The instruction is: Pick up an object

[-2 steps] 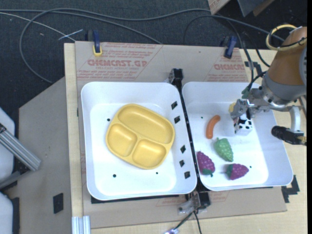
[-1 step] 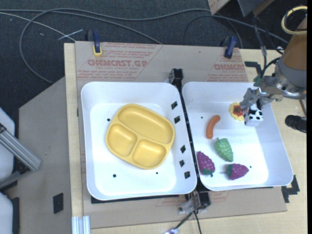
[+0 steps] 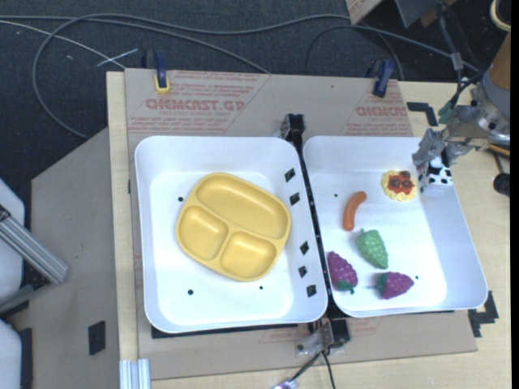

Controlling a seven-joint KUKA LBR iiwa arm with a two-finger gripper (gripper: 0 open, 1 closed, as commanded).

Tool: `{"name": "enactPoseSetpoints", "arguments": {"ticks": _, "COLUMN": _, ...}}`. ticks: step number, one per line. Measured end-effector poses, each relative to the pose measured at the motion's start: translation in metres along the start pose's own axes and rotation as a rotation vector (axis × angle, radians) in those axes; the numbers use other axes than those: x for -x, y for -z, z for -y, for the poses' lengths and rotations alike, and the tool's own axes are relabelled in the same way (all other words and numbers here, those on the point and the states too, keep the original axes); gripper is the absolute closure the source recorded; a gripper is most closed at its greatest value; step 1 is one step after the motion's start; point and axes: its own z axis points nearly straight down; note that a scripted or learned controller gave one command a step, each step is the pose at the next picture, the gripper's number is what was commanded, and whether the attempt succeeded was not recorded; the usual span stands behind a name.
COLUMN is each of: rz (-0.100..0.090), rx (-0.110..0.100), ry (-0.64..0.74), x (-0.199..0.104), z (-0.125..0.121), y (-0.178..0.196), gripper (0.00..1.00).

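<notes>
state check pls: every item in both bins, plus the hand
yellow divided plate: flat in left bin, compartments bare
hot dog: lying loose, right bin
pizza slice: lying loose, near the hand
green grapes: lying loose
purple grapes, left bunch: lying at the bin's left wall
purple grapes, right bunch: lying loose
hand: over right bin's far right edge, nothing seen in it

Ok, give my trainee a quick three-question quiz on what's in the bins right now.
1. True or false: the yellow divided plate lies in the right bin.
2. How many purple grape bunches are in the right bin?
3. Which item lies nearest the gripper: A) orange sausage B) small pizza C) green toy?

Key: 1. False, it is in the left bin. 2. Two. 3. B.
</notes>
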Motion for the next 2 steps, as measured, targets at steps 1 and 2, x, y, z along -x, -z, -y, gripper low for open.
{"name": "enactPoseSetpoints", "arguments": {"ticks": 1, "rz": -0.005, "rx": -0.010, "ry": 0.002, "x": -0.050, "z": 0.025, "y": -0.010, "gripper": 1.00}}
{"name": "enactPoseSetpoints", "arguments": {"ticks": 2, "rz": -0.005, "rx": -0.010, "ry": 0.003, "x": -0.103, "z": 0.046, "y": -0.006, "gripper": 1.00}}
